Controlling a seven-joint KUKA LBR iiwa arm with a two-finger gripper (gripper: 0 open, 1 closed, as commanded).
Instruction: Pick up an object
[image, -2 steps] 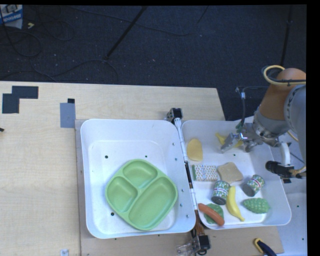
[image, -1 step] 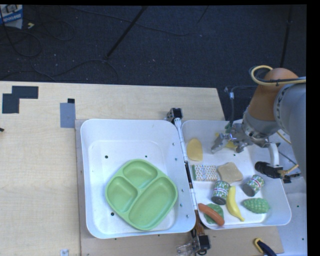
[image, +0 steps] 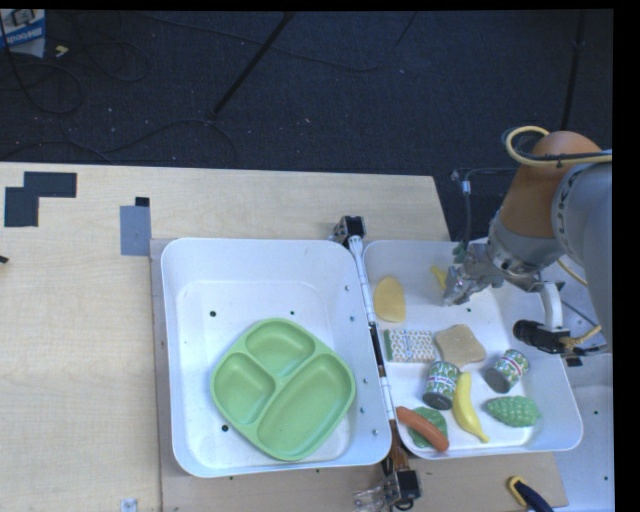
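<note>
The right bin holds several toy foods: a pale yellow wedge, a patterned cracker, a tan bread slice, an upright can, a tipped can, a banana, a bumpy green piece and an orange-red carrot. My gripper is low over the bin's back part, right beside a small yellow piece near the back wall. I see nothing held in it.
The left bin holds a green divided plate. A clamp sits at the back of the rim shared by the two bins. The arm's grey body and orange band hang over the right bin's back right corner.
</note>
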